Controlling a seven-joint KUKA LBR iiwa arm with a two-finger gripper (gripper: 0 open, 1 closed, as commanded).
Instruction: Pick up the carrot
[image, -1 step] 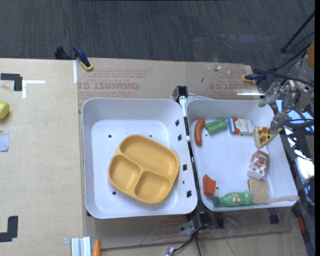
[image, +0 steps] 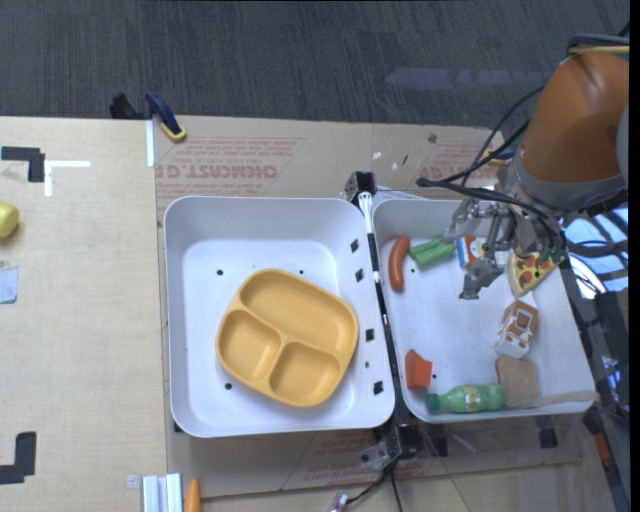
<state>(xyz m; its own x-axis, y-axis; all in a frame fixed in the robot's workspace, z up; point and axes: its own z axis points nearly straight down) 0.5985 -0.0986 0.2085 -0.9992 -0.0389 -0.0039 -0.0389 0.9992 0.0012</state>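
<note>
Two orange pieces lie in the right bin (image: 575, 345), and I cannot tell which is the carrot. A long orange-red one (image: 398, 262) lies by the left wall. A short orange-red chunk (image: 416, 368) sits near the front left corner. My gripper (image: 480, 272) hangs over the bin's back middle, to the right of the long piece and well behind the chunk. It is open, and nothing shows between its fingers.
A green piece (image: 431, 250) lies just left of the gripper and a pizza slice (image: 530, 268) just right of it. A white carton (image: 516, 330), toast (image: 516, 380) and a green bottle (image: 467, 399) fill the front right. The left bin holds a yellow divided plate (image: 287, 337).
</note>
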